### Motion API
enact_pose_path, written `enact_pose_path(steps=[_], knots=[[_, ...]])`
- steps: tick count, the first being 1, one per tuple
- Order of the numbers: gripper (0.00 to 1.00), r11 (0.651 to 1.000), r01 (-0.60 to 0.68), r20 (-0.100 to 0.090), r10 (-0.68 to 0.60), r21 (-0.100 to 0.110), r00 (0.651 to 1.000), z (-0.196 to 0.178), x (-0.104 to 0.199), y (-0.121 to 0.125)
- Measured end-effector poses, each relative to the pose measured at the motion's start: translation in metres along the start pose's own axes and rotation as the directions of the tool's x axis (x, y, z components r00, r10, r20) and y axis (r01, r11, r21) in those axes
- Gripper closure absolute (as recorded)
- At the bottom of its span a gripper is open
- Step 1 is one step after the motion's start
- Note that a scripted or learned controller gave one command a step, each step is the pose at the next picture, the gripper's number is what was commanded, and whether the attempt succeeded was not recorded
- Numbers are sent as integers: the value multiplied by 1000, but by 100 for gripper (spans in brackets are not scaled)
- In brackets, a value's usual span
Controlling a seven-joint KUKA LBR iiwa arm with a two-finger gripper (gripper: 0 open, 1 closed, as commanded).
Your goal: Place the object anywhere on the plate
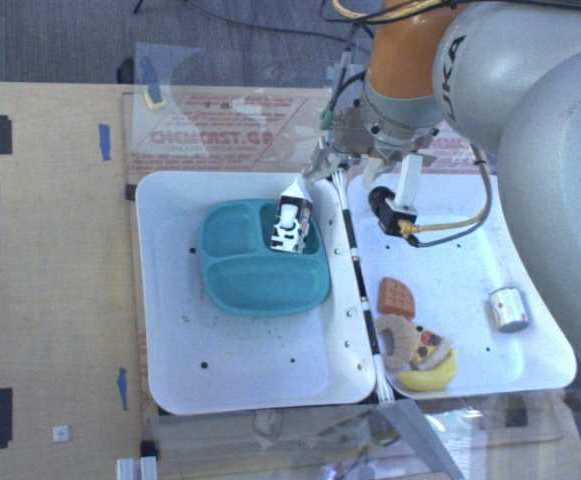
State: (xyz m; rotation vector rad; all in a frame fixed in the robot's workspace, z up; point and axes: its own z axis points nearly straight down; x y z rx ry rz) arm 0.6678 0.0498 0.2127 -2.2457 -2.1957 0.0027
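**Desk:** What's in the frame?

**Photographer:** Seen from above, a grey arm (510, 58) with an orange band reaches in from the right. It hangs over the far edge of two white bins, about where they meet. Its gripper (362, 173) sits above the ridge between them.

**Desk:** And the object?

**Photographer:** It's a small black-and-white carton (290, 226) with a white peaked top. It stands in the upper right compartment of a teal divided plate (260, 283). The plate lies in the left bin (160, 268), towards the bin's far right corner.

**Desk:** Where is the carton relative to the gripper?

**Photographer:** Just beside it, below and to the left in the frame. The carton's peak points up towards the gripper's left side. From this angle I can't tell whether the two touch.

**Desk:** Is the gripper open, closed, or holding anything?

**Photographer:** I can't tell. The wrist, brackets and cables crowd that spot. The carton is not clearly clamped in it.

**Desk:** What about the other bin?

**Photographer:** The right bin (460, 268) holds a brown waffle piece (396, 296) near the ridge. Below that is a cluster of toy food ending in a banana (432, 373). A small silver can (508, 309) lies well apart on the right.

**Desk:** And the surroundings?

**Photographer:** A pale wooden bench (50, 268) lies to the left, marked with black and blue tape.
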Motion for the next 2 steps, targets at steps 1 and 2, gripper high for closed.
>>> enact_pose_path(steps=[1, 2], knots=[[0, 982, -188, 0, 188, 5, 982, 29, -107, -27], [0, 854, -520, 1, 520, 3, 854, 31, -26, -29]])
